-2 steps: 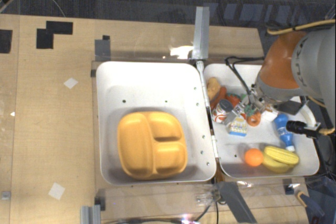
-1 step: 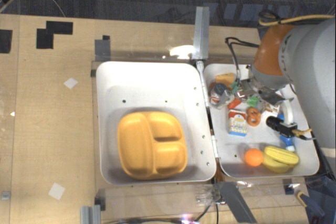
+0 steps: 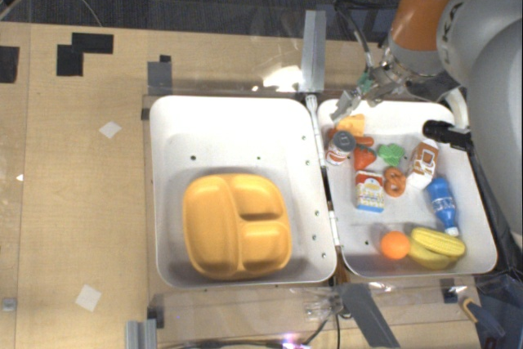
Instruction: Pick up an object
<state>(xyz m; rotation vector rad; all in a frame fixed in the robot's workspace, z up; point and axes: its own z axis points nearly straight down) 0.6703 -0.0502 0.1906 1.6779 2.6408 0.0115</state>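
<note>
The left bin [image 3: 163, 176] holds just a big yellow tray [image 3: 235, 223], and it looks too wide and flat to grab, so the small things in the right bin [image 3: 406, 123] are the better pick. The gripper [image 3: 359, 96] hangs over the back left corner of that bin. I cannot tell if it is open or closed, and I see nothing held in it. The thing to pick is most likely the yellow toy [image 3: 351, 125], which lies just under the gripper, near the back wall. To do this well, the gripper should be open wide and go straight down over the yellow toy. It should stay off the wall between the bins, which is very near. The can [image 3: 339, 147] touches the yellow toy and a red toy [image 3: 364, 158] is just beside it, so a careless close could push them or catch two at once. It should close gently and then lift slowly. If that spot is too crowded, the orange [image 3: 395, 245] at the front has more room around it. Now the count, from left to right. There are two bins and one tray. In the right bin I count ten small things, one of each: a can, a yellow toy, a red toy, a carton [image 3: 369, 193], a green toy [image 3: 391, 152], a pretzel [image 3: 394, 181], an orange, a small box [image 3: 422, 159], a blue bottle [image 3: 441, 205] and a banana [image 3: 435, 248].
</note>
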